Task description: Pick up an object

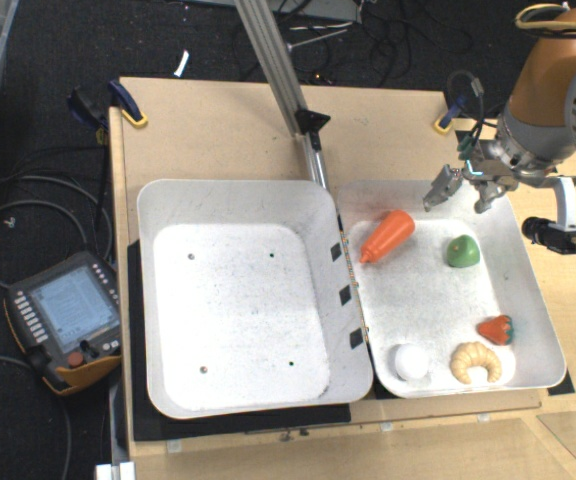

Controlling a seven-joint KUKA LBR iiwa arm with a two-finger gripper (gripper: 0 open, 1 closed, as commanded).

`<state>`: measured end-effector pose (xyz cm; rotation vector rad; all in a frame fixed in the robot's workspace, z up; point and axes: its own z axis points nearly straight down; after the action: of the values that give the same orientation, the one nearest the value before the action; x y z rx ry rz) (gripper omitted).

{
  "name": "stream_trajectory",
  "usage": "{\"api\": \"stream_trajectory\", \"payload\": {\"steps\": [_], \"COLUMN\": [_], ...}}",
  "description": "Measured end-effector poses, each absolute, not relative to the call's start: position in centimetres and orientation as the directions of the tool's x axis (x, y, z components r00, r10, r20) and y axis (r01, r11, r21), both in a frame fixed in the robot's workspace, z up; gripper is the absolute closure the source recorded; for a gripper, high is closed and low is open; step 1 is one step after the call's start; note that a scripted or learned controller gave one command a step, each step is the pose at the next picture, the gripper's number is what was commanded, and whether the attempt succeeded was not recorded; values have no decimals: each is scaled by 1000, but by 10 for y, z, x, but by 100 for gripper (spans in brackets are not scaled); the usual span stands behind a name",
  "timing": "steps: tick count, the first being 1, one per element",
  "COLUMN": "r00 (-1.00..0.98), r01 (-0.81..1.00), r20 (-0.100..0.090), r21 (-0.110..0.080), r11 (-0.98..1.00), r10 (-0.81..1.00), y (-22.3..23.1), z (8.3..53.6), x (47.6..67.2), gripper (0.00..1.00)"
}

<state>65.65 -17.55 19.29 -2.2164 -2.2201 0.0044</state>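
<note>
Carrot (387,236): lying in right bin (528,268), upper left.
Gripper (465,194): fingers apart, seemingly holding nothing, above bin's far edge.

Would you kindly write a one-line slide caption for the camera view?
KUKA arm's open gripper above the right bin holding carrot, green fruit, strawberry, egg and croissant.
</note>
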Motion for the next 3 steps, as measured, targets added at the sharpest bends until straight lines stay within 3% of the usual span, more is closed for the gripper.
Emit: {"api": "stream_trajectory", "payload": {"steps": [1, 2, 3], "r00": [-4, -3, -5], "r01": [1000, 1000, 1000], "r20": [-1, 1, -1], "r21": [0, -5, 20], "r11": [4, 3, 5], "r10": [1000, 1000, 1000], "y": [-175, -164, -163], "z": [196, 143, 121], "x": [658, 655, 662], "gripper": [0, 0, 0]}}
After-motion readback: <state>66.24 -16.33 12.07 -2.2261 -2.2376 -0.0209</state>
